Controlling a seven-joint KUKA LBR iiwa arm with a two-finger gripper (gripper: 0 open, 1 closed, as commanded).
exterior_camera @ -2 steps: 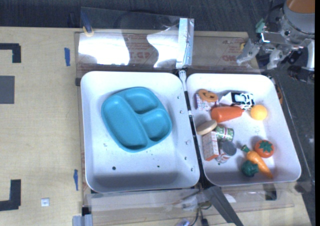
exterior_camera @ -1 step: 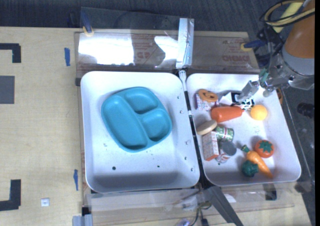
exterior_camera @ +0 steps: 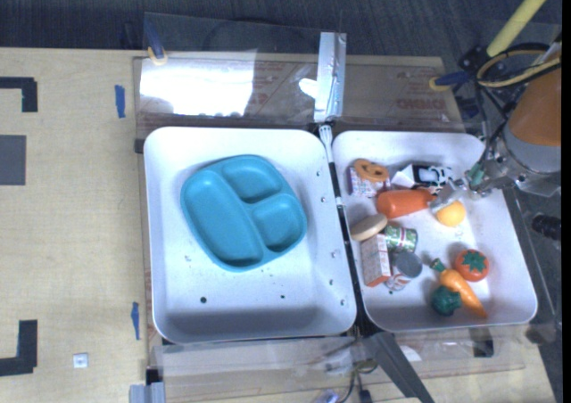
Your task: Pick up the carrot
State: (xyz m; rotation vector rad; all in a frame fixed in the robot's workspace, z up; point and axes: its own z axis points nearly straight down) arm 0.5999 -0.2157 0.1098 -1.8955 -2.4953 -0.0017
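Pale wood tabletop (exterior_camera: 71, 241) carries two shallow white bins side by side, and we work from the near edge outward. Nearest in the right bin (exterior_camera: 517, 303) lies the carrot (exterior_camera: 462, 289), a small orange toy with a green leafy end at its left, slanting toward the near right corner. We judge it light, stiff and rather slick (probably moulded plastic), so the best hold would be across the orange body at its thicker part, not the tapering tip. A red tomato (exterior_camera: 472, 264) sits just beside it on the far side and could crowd one finger; the bin wall is close on the right. Further left lie a snack packet (exterior_camera: 376, 259) and a small can (exterior_camera: 399, 238). Farther still are a larger orange piece (exterior_camera: 404, 203) and a lemon (exterior_camera: 451, 213). The left bin (exterior_camera: 169, 303) holds a blue divided plate (exterior_camera: 244, 209). At the far right the claw (exterior_camera: 479, 176) hovers well apart from the carrot; whether it is apart or together we cannot tell.
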